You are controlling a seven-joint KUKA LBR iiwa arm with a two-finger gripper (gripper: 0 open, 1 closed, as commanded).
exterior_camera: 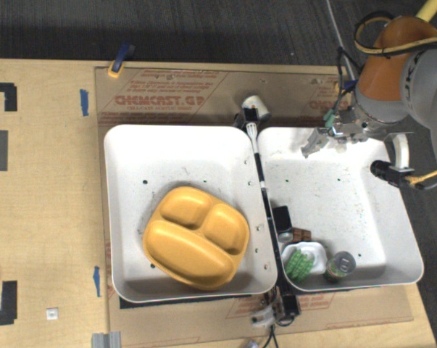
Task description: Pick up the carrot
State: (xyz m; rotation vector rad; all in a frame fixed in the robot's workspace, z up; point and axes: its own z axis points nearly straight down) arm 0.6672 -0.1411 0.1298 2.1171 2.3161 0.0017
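White plastic all round: two shallow bins side by side on a printed cardboard sheet [167,96], left bin [124,194] and right bin [363,187], both with rounded corners, smooth walls and a few small dark holes in the floor. Left one holds exactly one thing, a big glossy yellow-orange lump [196,236] shaped like a puffy loaf with three rounded lobes, looks like moulded plastic. Right one has its stuff bunched in the near-left corner: one small white dish [316,251] with one bumpy green item [299,263] lying in it, one little metal can [340,264] with a greenish label just beside the dish, and one small dark block [283,222], black with a brown bit, up against the bin's left wall. As for the carrot, honestly I can't tell which of these it's supposed to be; nothing reads clearly as a carrot shape, so I'm not calling a spot for it. One grey arm with its orange band [388,60] comes in from the right, and the gripper [316,142] hangs over the far end of the right bin, well apart from the corner pile. It's too small and blurry to say whether it's wide or closed, and nothing visible is in it. Also one blue clip [120,59] at the cardboard's far edge.
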